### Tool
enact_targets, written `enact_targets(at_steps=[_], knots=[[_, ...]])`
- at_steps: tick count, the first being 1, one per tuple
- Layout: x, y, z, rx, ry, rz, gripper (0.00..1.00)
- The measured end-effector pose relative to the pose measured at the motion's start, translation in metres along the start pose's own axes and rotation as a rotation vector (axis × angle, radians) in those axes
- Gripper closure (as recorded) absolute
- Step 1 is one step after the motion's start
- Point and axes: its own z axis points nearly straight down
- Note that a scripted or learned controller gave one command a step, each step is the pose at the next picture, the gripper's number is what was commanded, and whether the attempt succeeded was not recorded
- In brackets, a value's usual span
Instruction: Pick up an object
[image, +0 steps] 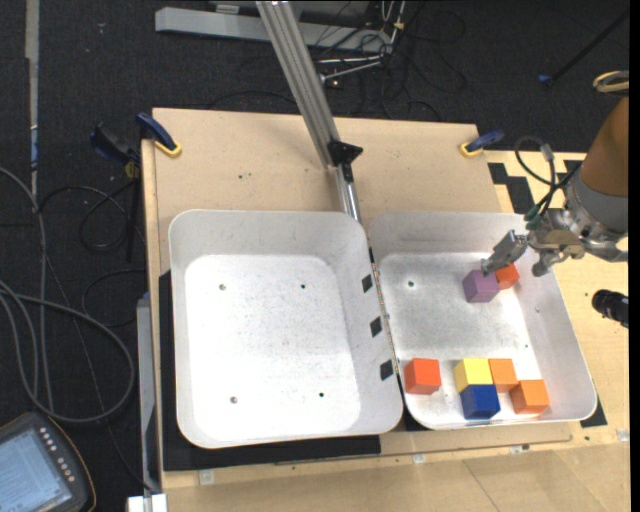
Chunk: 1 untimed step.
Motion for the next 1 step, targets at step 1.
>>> enact_targets(at_steps=[1], knots=[[0.0001, 0.0000, 0.0000, 0.000, -0.001, -0.001, 0.00]])
